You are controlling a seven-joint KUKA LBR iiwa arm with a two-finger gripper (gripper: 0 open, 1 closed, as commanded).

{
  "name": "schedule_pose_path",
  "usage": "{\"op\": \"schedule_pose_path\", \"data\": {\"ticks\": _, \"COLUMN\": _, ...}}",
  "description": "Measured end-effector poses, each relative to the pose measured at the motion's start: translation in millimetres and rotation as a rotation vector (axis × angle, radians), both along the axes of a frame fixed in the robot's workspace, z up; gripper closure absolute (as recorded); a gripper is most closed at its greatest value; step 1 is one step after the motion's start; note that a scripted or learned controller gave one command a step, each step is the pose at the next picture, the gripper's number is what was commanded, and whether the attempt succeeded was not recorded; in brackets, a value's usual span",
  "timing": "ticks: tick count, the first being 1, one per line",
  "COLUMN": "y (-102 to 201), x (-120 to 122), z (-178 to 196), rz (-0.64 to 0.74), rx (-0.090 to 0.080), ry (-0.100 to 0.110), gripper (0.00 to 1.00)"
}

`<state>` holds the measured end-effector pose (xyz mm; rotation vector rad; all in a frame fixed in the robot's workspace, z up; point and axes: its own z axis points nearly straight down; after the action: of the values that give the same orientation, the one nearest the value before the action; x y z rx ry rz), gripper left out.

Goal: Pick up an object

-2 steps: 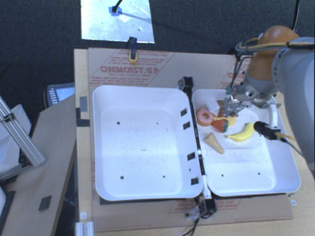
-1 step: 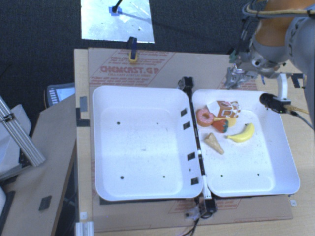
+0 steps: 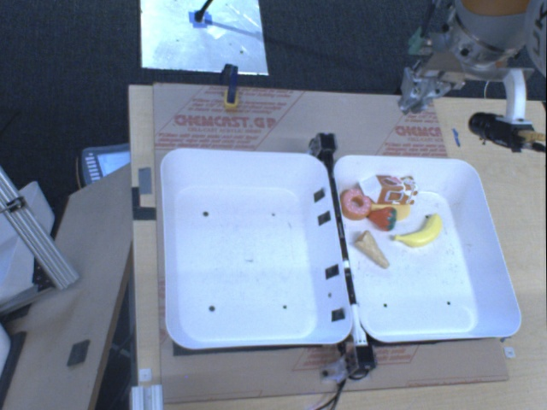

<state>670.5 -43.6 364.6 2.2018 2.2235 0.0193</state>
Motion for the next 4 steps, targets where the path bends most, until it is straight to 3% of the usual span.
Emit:
{"op": "schedule_pose_path", "data": {"ticks": 1, "y": -3, "x": -1, "z": 2, "rz": 0.002, "rx": -0.002, "ry": 0.01, "gripper": 1.0}}
{"op": "schedule_pose_path", "data": {"ticks": 4, "y": -2, "x": 1, "z": 36, "rz": 0.021, "rx": -0.007, "ry": 0.001, "gripper": 1.0}}
